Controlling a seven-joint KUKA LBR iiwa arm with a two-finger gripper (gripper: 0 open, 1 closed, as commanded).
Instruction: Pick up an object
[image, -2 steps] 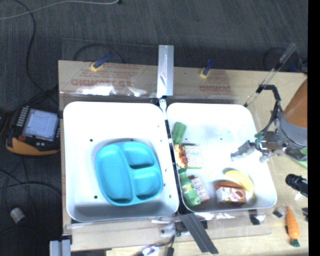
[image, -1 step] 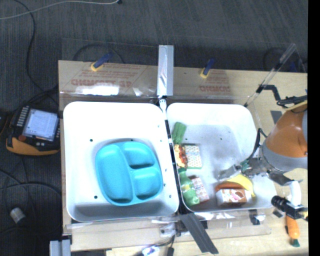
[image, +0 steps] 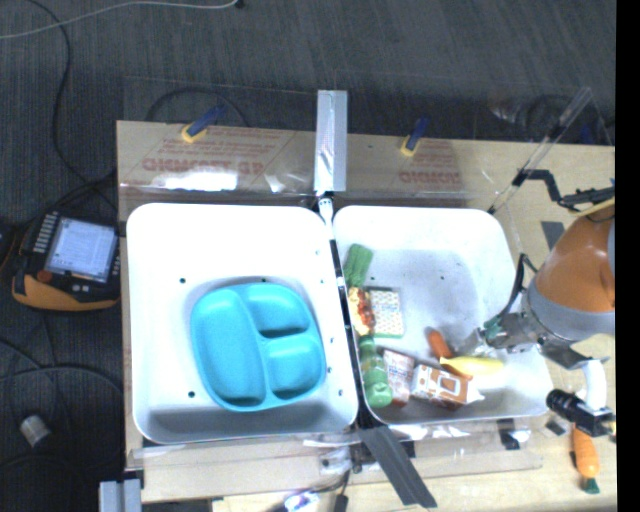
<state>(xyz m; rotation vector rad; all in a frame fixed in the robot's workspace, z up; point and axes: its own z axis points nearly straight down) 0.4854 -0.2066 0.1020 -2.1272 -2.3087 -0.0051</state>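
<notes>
One gripper (image: 492, 335) hung in the right bin (image: 420, 225). I could not tell its state. The yellow banana (image: 478, 364) lay just below it, toward seven o'clock, pointing sideways.

Red lettering seen on cardboard sheet (image: 200, 160) behind left bin, repeated on sheet (image: 430, 172) behind right bin; both mirrored and blurred under plastic, not legible. Print on orange carton (image: 443, 385) and patterned packet (image: 381, 311) in right bin too small to be read.
</notes>
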